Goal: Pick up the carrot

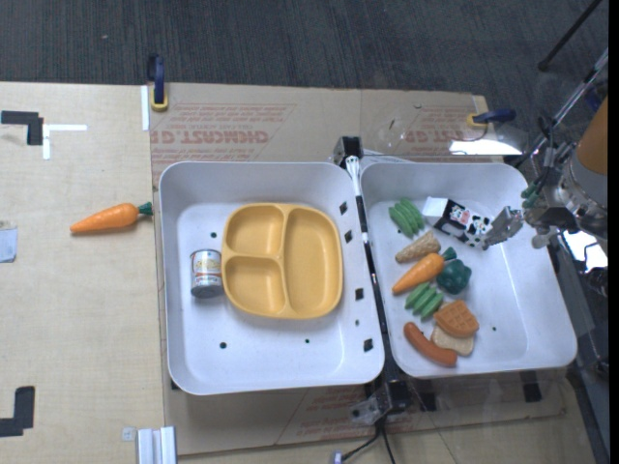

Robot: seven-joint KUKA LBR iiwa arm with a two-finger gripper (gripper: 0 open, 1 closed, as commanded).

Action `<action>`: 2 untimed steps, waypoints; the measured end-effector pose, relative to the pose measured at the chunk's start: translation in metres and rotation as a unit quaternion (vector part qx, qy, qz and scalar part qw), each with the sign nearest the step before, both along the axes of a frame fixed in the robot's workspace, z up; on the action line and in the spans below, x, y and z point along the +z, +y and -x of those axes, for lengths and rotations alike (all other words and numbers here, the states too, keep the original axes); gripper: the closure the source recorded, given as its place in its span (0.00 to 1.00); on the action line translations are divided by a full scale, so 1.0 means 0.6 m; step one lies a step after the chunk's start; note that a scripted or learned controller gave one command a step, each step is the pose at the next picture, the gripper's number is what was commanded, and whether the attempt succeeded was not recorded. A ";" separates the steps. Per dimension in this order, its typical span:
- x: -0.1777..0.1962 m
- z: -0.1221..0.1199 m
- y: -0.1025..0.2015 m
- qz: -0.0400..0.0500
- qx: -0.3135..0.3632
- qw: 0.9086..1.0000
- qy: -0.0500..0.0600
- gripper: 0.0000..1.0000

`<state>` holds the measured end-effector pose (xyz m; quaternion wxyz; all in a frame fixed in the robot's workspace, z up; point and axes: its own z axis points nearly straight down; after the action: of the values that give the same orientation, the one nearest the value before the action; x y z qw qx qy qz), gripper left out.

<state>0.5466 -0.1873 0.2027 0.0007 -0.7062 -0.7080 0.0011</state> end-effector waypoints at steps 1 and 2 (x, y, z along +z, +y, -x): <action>-0.185 0.019 0.094 0.000 0.051 0.999 -0.002 0.00; -0.186 -0.022 0.145 0.000 -0.072 0.997 0.000 0.00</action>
<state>0.5595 -0.1006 0.0910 0.0004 -0.7552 -0.6555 0.0009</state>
